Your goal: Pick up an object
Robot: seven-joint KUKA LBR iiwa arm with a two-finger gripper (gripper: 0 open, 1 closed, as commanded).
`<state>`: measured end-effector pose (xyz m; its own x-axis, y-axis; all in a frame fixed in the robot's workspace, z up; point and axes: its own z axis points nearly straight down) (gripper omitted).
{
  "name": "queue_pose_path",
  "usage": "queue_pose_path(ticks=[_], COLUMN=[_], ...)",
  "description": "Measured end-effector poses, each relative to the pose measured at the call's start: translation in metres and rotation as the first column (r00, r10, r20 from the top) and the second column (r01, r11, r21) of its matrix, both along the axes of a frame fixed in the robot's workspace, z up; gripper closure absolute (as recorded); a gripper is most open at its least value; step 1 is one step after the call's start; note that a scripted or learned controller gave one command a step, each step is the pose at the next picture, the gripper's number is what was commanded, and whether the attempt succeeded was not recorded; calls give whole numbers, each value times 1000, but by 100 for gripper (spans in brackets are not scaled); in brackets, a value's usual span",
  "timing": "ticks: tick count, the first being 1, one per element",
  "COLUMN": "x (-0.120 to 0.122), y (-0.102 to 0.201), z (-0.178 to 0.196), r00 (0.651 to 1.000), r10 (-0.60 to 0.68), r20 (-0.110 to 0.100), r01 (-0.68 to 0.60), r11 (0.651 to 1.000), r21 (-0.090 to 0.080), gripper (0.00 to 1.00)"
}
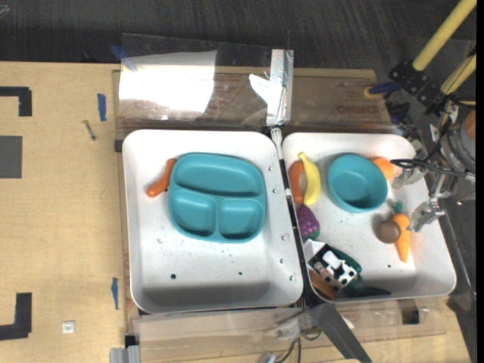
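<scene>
Two white bins (144,278) sit on our surface. We judge nothing picked yet: the carrot (404,244) lies in the right bin, just beside our tool (427,212), whose state we cannot tell.

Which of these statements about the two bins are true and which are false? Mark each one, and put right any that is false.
1. The divided teal plate lies in the left bin. True.
2. The teal bowl stands in the left bin. False: it stands in the right bin.
3. A banana lies left of the bowl. True.
4. The purple grapes lie on the plate. False: they lie in the right bin, below the banana.
5. A carrot lies in the right bin, below and right of the bowl. True.
6. The black and white toy lies at the far edge of the right bin. False: it lies at the near edge.
</scene>
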<state>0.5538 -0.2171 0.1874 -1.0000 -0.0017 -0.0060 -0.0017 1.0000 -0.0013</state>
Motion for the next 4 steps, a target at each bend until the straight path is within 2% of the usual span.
queue_pose_path(ticks=[1, 2, 3, 4], x=[6, 11, 44, 107], y=[-6, 0, 6, 67], z=[-97, -82, 50, 54], r00=[993, 992, 952, 961], r10=[117, 126, 305, 277], r20=[8, 19, 8, 1], r01=[-117, -126, -305, -277], r11=[993, 992, 952, 961], r21=[-4, 0, -7, 3], gripper=[0, 100, 100, 100])
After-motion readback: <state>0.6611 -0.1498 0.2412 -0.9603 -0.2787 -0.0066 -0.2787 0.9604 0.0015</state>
